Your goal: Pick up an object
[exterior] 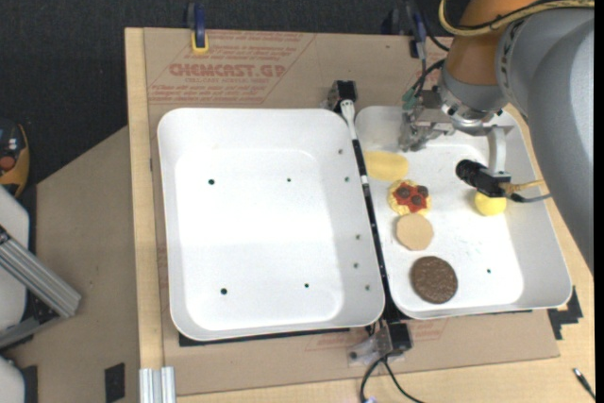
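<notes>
White right bin (528, 293), yellow piece (386, 166) lying crosswise

My arm (552, 61) enters from the right of the camera view as a broad grey link, its lower portion running off the right edge. Above the wrist, the orange band (491, 19) curves over the joint, with a yellow cable looped beside it. Below the band, the grey wrist section narrows toward my gripper (415, 135), which points downward and slightly left. My finger state cannot be read from this angle.
</notes>
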### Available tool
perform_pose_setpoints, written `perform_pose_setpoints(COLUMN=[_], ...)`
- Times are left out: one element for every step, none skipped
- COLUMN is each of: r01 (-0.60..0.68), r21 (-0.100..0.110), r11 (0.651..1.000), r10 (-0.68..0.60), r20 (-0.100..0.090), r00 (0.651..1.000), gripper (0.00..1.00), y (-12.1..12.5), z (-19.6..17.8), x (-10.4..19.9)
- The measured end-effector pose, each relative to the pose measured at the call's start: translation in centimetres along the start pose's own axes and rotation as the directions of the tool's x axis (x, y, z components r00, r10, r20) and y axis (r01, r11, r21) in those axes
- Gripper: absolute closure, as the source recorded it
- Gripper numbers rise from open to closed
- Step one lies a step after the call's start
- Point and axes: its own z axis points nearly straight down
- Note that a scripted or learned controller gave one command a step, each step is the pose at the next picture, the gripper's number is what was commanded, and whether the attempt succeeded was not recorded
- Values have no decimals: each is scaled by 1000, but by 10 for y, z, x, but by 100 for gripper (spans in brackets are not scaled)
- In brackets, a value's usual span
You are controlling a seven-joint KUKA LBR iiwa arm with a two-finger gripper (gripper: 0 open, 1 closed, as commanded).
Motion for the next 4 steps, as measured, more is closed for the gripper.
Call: perform_pose_setpoints(r01=[-4, -7, 6, 6], r21=[7, -9, 4, 10], r11=[1000, 1000, 1000, 1000], r10=[4, 7, -6, -6], r20=[-2, 7, -5, -6], r00=[1000, 1000, 1000, 1000], gripper=[100, 100, 100, 100], y=[-50, 0, -17, -72], z=[-41, -119, -137, -124], x=[7, -78, 13, 92])
